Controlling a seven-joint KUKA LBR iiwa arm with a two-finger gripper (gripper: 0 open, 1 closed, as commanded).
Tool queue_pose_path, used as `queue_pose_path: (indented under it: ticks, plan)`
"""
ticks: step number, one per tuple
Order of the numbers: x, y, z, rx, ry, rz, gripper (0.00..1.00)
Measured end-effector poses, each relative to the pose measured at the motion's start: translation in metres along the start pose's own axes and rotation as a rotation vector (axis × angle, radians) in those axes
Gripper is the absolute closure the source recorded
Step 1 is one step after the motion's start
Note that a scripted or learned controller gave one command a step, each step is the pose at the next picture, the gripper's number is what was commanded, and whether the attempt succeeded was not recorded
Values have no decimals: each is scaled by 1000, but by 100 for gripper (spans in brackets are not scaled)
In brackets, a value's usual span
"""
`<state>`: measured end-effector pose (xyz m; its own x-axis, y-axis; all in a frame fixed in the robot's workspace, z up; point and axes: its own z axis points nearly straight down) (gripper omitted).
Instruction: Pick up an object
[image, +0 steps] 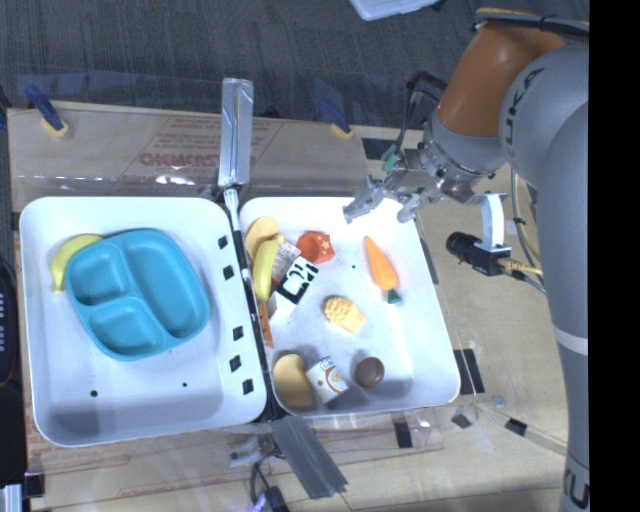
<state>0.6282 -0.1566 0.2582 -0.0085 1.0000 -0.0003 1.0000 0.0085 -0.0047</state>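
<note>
We look down on a bench (500, 330) carrying two shallow white bins side by side, and we take the metal divider post (236, 130) standing between them at the far edge as our landmark. Left of the post sits the left bin (60, 400), which holds a blue sectioned tray (140, 290) with a yellow banana (68, 256) tucked against the tray's far left side. Right of the post sits the right bin (420, 340). Nearest the post in that bin we see a pale slice-shaped toy (260, 233) and a second yellow banana (265, 268), then a black and white card (296, 276) touching a red toy (316, 246). Farther right from the post lies a yellow corn-like piece (343, 313), and beyond it an orange carrot (381, 264) with a green tip, lying alone on the bin floor. Along the near wall, well away from the post, a tan round piece (290, 378), a small can (327, 379) and a brown ball (369, 372) sit close together. Right of the post and above the far right corner of that bin, the gripper (383, 204) hangs with its two fingers spread apart and nothing between them, just beyond the carrot. The grey arm (540, 120) with its orange band reaches in from the right.
</note>
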Motion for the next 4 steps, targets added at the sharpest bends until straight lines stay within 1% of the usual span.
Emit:
queue_pose_path:
  ticks: [1,2,3,4]
  plan:
    - [1,-46,113,6,2,-31,0]
    - [31,-99,154,-10,-3,-62,0]
    - [28,-80,159,-18,-4,-30,0]
    - [28,-78,147,-23,-6,-37,100]
